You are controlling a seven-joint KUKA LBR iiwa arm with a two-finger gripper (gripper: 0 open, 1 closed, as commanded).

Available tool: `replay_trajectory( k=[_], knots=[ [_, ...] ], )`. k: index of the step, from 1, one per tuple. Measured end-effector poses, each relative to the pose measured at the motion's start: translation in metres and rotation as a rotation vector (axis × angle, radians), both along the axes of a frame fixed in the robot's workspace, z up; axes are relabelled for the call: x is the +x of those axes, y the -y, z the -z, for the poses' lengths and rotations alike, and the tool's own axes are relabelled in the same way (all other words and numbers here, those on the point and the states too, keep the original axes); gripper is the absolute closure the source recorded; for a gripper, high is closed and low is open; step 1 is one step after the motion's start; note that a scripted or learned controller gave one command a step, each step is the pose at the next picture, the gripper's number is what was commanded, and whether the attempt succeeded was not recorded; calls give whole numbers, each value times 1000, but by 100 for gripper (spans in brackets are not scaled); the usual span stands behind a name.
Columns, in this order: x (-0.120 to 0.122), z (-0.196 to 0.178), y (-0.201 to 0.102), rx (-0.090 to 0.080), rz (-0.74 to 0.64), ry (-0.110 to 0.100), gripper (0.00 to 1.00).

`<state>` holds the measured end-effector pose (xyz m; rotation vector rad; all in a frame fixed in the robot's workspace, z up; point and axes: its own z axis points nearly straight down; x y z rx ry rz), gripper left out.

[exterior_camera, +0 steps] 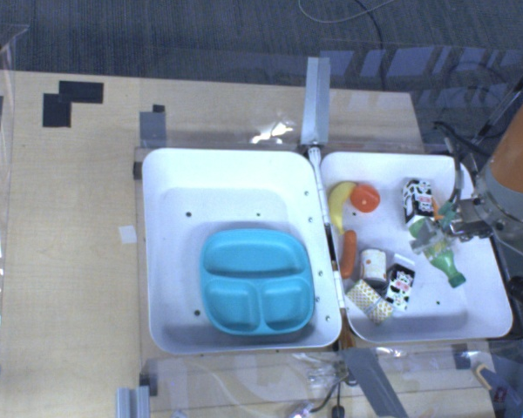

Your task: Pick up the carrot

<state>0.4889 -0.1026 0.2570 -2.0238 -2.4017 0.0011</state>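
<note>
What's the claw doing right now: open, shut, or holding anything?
Claw: cannot be told from this view. It sits over the right white bin, apart from the long orange carrot lying by the bin's left wall.

We note a pale wood-grain bench (70, 259) carrying two shallow white bins side by side: the left bin (170, 190) and the right bin (479, 312), touching along a shared edge. Black markers (68, 101) sit at the bench's far-left corner.
</note>
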Motion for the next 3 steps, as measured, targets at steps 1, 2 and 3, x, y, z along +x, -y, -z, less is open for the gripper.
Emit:
replay_trajectory(
  k=[1, 2, 3],
  knots=[
    [5, -43, 2, -1, 114, 2, 100],
    [2, -76, -20, -2, -214, 6, 100],
    [14, -104, -60, -1, -441, 4, 100]
  ],
)
